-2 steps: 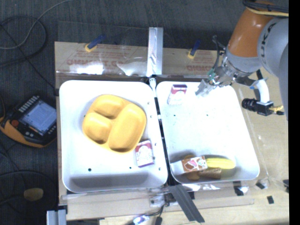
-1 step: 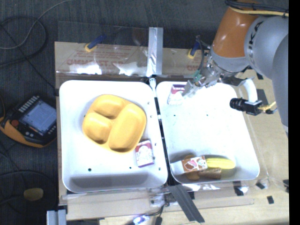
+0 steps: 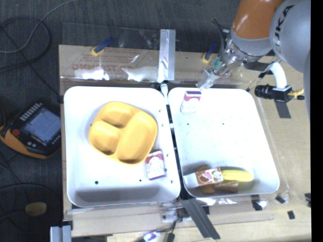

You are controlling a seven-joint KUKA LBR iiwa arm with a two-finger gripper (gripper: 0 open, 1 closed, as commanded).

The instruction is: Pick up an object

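Observation:
My gripper [image 3: 207, 79] hangs over the back rim of the right bin [image 3: 262, 135], reaching in from the upper right. Just below and left of its tip, a small white and pink carton [image 3: 191, 101] lies in that bin's back left corner, apart from the gripper. At the front of the right bin, a yellow banana [image 3: 238, 175] lies beside a brown packet [image 3: 211, 178]. The left bin [image 3: 75, 135] holds a large yellow lumpy object [image 3: 122, 131], with a second small white and pink carton [image 3: 155, 165] at its front right.
A metal divider strip [image 3: 167, 54] stands behind the gap between the bins. Clear plastic sheeting [image 3: 111, 59] covers the bench behind the left bin. An orange and black hand-held pendant [image 3: 35, 130] lies on the floor to the left.

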